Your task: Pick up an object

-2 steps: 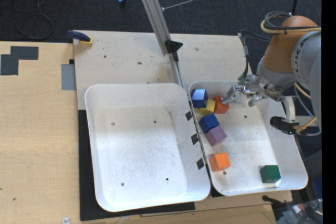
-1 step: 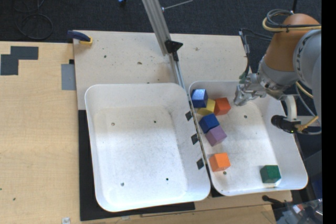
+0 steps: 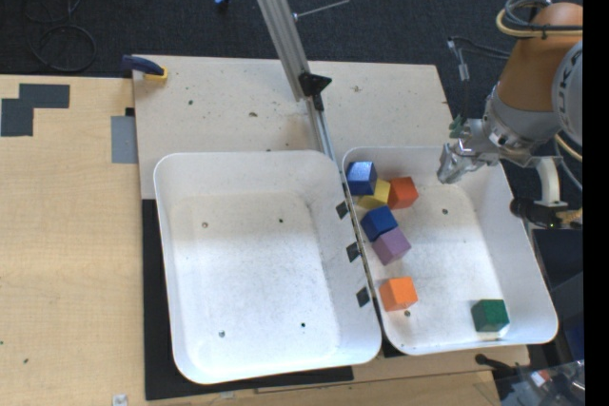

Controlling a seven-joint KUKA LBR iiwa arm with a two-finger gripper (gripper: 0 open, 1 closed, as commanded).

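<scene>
The end effector [image 3: 453, 164], grip state unclear, hangs right of clustered blocks [image 3: 381, 204]; green block [image 3: 490, 314] lies apart.

Arm reaches in from right, wrist bent down — gripper [image 3: 451, 168] low, pointing down-left.

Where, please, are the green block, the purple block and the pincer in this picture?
green block [image 3: 490, 315]: camera view, on its top face.
purple block [image 3: 391, 244]: camera view, on its top face.
pincer [image 3: 450, 168]: camera view, at its fingertips, above the right bin.
</scene>
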